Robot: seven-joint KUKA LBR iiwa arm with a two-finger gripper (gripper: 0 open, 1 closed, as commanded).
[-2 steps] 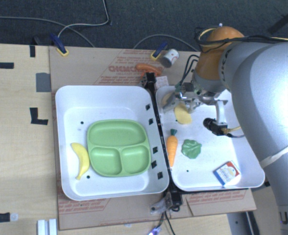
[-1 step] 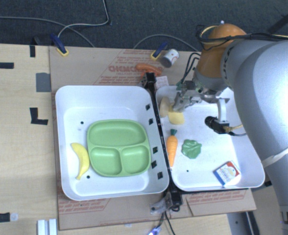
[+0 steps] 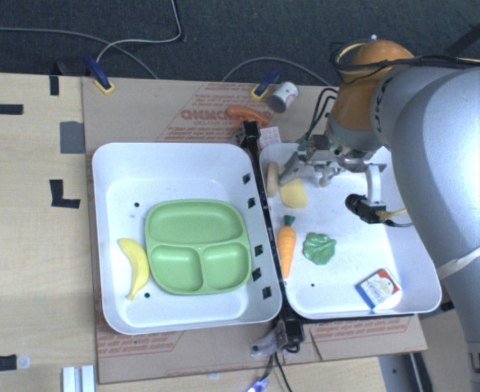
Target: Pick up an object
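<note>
Gripper (image 3: 293,174) just over lemon (image 3: 294,193), bin (image 3: 403,296) 11 o'clock; opening unreadable. Risk: rolls against wall, slips out.

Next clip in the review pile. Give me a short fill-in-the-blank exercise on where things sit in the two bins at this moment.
1. The green divided plate lies in the ____ bin.
2. The banana lies in the left bin, just ____ of the plate.
3. In the right bin, the carrot lies along the wall nearest the ____ bin.
4. The gripper hangs over the far end of the right bin, just above a pale ____ object.

Missing words: left; left; left; yellow
</note>
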